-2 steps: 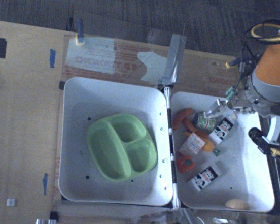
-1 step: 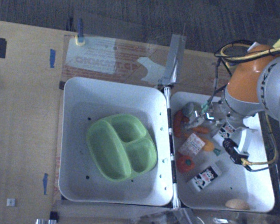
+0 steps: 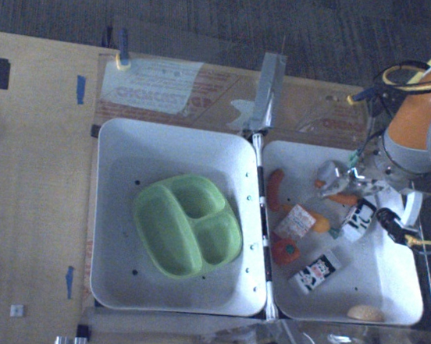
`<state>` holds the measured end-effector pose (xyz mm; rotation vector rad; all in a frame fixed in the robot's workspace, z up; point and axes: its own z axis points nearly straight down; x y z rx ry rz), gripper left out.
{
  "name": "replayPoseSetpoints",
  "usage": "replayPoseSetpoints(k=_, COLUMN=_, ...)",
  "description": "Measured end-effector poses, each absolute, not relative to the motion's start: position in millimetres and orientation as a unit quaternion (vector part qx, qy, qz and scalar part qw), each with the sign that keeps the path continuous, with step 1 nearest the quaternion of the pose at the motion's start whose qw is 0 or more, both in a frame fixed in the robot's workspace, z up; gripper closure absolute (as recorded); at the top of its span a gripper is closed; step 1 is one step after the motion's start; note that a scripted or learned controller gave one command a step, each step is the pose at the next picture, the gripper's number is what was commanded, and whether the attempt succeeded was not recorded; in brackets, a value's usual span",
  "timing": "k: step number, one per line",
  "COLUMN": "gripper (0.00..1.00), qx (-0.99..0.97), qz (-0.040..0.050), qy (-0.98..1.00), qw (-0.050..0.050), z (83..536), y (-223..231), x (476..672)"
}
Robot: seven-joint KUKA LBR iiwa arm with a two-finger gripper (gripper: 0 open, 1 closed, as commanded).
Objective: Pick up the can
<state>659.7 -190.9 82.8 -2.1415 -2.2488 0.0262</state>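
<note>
The left bin (image 3: pixel 110 193) holds a green divided plate (image 3: pixel 186 225). The gripper (image 3: pixel 346 179) hangs over the right bin (image 3: pixel 401 286), near what may be the can (image 3: pixel 329 173), silvery and blurred; its opening cannot be told. Nearby lies a black-and-white carton (image 3: pixel 315 272).

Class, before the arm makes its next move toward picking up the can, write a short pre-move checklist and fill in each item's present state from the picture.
1. Can identified among the items in the right bin: cannot tell, several small items are blurred.
2. End effector over the right bin: ok.
3. End effector holding something: cannot tell.
4. Clutter near the end effector: not ok, the orange carrot and a black-and-white carton crowd it.
5. Green divided plate out of the way in the left bin: ok.
</note>
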Motion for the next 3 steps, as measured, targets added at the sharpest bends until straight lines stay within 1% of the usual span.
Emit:
replayPoseSetpoints(k=1, gripper=0.00, qx=-0.746, qz=0.0090, qy=-0.665, qw=0.038, z=80.4, y=-196.1, x=661.9)
replayPoseSetpoints(k=2, gripper=0.00, qx=-0.750, qz=-0.0039, qy=-0.662, qw=0.004, z=86.3, y=-191.7, x=618.3)
replayPoseSetpoints(k=3, gripper=0.00, qx=-0.740, qz=0.0071, qy=-0.672, qw=0.028, z=87.0, y=-197.5, x=662.6)
